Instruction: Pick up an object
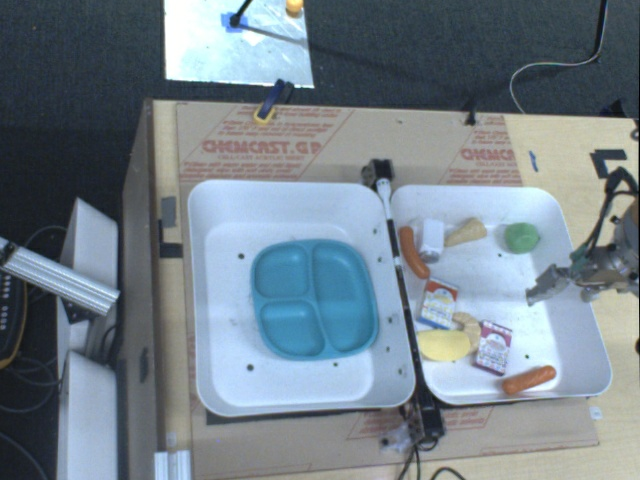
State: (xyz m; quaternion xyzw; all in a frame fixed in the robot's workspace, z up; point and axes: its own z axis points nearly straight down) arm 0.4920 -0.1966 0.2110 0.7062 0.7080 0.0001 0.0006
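a: what is seen in the camera view?
b: two white bins are set side by side on the desk (330,133). a blue divided plate (314,299) is laid in the left bin (215,268). in the right bin (560,298) are scattered a green ball (521,236), two orange sausages (412,252), a yellow piece (444,345) and small cartons (493,347).
a: and the gripper?
b: the gripper (548,285) is placed over the right bin's right side, apart from the objects; whether it is released or clenched cannot be told.
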